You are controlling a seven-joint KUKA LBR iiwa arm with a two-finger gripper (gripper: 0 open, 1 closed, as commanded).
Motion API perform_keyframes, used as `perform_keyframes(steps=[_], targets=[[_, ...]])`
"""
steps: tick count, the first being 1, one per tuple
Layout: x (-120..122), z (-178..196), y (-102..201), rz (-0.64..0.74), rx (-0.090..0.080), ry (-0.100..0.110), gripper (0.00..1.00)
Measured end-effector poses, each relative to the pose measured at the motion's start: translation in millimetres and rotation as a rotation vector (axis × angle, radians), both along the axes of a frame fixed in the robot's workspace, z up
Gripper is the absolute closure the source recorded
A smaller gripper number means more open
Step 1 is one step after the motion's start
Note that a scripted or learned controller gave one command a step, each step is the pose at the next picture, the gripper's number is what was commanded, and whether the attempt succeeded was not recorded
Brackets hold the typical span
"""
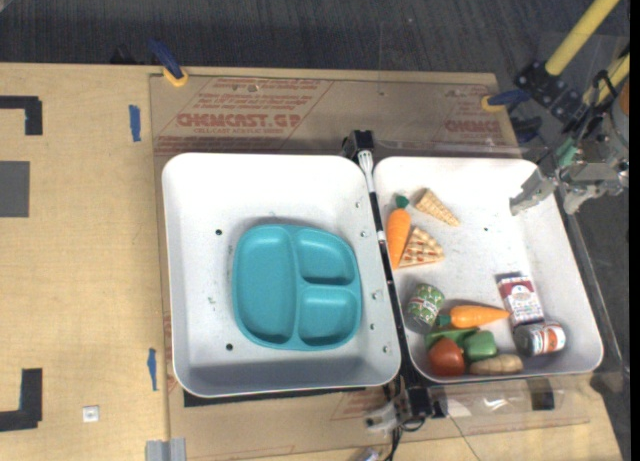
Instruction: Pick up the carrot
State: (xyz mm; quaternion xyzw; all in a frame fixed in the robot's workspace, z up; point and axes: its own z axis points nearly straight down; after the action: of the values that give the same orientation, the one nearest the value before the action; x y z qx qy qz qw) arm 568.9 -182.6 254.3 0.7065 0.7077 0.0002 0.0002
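The carrot (398,234) is orange with a green top. It lies along the left wall of the right bin (500,181), with its leafy end toward the back. My gripper (527,199) hangs at the right bin's far right edge, well to the right of the carrot and apart from it. Nothing shows in its grasp.
A wedge-shaped cracker (436,207) and a waffle slice (421,247) lie beside the carrot. Nearer the front sit a green can (425,304), another orange vegetable (478,316), a tomato (447,356), a red box (518,297) and a small can (546,339). The left bin (200,209) holds a teal divided plate (297,284).
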Motion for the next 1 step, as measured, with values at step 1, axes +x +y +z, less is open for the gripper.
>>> perform_keyframes(steps=[1], targets=[[-89.2,-129.2,37.3,-0.172,0.001,0.0,0.0]])
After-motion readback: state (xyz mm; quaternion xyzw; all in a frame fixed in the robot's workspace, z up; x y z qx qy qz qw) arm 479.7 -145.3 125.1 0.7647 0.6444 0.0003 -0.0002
